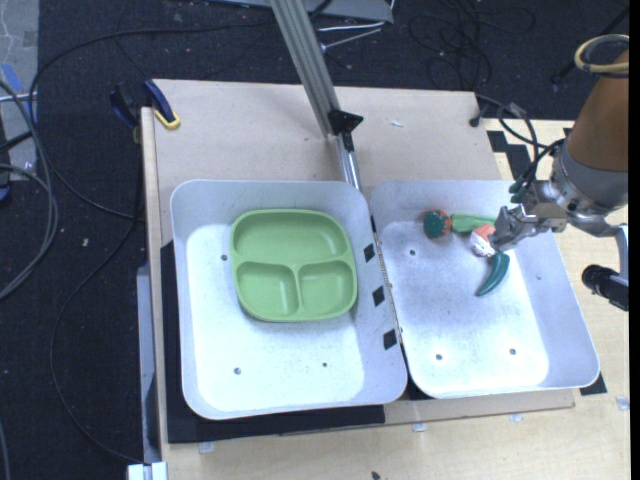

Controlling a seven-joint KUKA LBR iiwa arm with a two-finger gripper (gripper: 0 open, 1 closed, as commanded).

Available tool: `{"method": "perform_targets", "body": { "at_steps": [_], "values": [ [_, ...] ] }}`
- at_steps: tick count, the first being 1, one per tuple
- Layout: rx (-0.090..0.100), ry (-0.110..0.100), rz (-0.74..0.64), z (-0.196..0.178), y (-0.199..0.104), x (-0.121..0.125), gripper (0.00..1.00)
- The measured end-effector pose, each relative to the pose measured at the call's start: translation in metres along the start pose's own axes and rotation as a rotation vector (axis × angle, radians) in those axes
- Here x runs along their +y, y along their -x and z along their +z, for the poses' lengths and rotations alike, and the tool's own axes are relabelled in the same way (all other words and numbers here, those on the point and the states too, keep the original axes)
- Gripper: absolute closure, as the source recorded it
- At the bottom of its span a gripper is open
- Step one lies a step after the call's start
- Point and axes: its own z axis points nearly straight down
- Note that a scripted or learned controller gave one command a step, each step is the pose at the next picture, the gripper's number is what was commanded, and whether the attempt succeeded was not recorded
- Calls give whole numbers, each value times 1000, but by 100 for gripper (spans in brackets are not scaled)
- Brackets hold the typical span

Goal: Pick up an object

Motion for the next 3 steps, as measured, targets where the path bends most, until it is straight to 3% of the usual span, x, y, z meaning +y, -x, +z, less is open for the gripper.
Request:
{"method": "perform_targets", "body": {
  "at_steps": [1, 3],
  "values": [
    [0, 0, -1, -43, 0, 2, 100],
    [4, -8, -6, -27, -107, -26, 100]
  ]
}}
